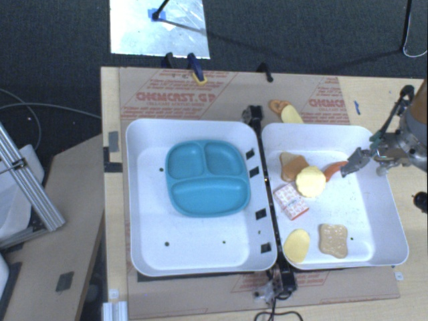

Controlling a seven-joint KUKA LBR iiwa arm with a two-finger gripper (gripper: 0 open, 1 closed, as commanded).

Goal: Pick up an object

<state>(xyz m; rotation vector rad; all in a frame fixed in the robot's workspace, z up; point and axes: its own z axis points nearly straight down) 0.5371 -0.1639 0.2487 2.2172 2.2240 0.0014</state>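
The right bin (381, 212) holds several toy foods. A brown bread-like piece (291, 165) touches a round yellow piece (311, 182). An orange piece (334, 170) lies just right of them. Closer to the front are a red-and-white checkered packet (291, 202), a yellow oval (297, 245) and a tan toast slice (333, 239). My gripper (353, 163) reaches in from the right over the bin's upper right part. Its dark tip is next to the orange piece, and I cannot tell if they touch.
The left bin (144, 246) carries a blue divided plate (206, 178). A yellow piece (291, 115) and a small brown piece (277, 105) lie on the cardboard behind the right bin. A black divider with clips runs between the bins.
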